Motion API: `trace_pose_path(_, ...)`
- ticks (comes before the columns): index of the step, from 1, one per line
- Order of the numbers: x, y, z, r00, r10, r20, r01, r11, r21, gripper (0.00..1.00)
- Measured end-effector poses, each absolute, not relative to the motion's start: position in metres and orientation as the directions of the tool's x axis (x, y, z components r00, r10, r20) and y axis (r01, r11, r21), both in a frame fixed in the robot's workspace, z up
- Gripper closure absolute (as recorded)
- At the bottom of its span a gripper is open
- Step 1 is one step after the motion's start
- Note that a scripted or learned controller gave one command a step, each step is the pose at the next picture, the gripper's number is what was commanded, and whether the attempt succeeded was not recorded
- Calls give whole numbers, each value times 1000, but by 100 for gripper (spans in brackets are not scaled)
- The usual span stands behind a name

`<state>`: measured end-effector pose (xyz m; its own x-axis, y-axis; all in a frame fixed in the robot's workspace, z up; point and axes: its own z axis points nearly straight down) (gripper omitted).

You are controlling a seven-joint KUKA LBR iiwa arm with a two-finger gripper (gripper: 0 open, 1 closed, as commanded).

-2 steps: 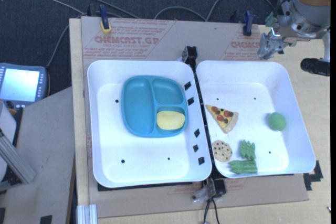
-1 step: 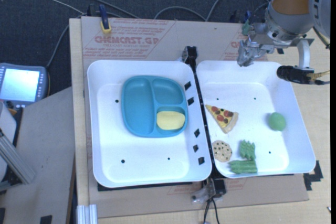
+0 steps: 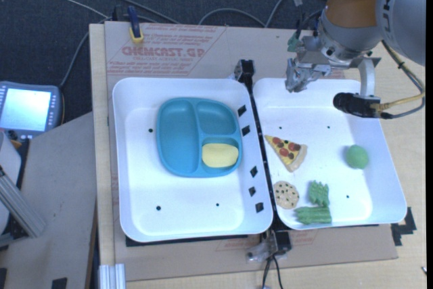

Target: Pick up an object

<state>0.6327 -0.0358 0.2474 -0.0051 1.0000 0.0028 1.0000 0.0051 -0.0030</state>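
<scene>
Your end effector [image 3: 295, 82] hangs over the far edge of the right bin [image 3: 389, 166], and you cannot tell how it is set. Nearest it, toward the camera, lies the pizza slice [image 3: 287, 149], with the cookie [image 3: 285, 194] and two green pieces [image 3: 314, 205] beyond that. The green ball [image 3: 356, 156] sits off to its right, and the blue tray [image 3: 196, 135] with the yellow piece [image 3: 220, 155] lies to its left.

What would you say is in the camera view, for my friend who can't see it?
A grey and orange robot arm hangs its gripper over the back of the right bin, which holds a toy pizza slice, cookie, green ball and leafy greens. The left bin holds a blue tray with a yellow piece.
</scene>
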Motion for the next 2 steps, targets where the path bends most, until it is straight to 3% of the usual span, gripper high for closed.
trace_pose_path(2,635,64,237,-3,1000,1,1000,3,-3,100)
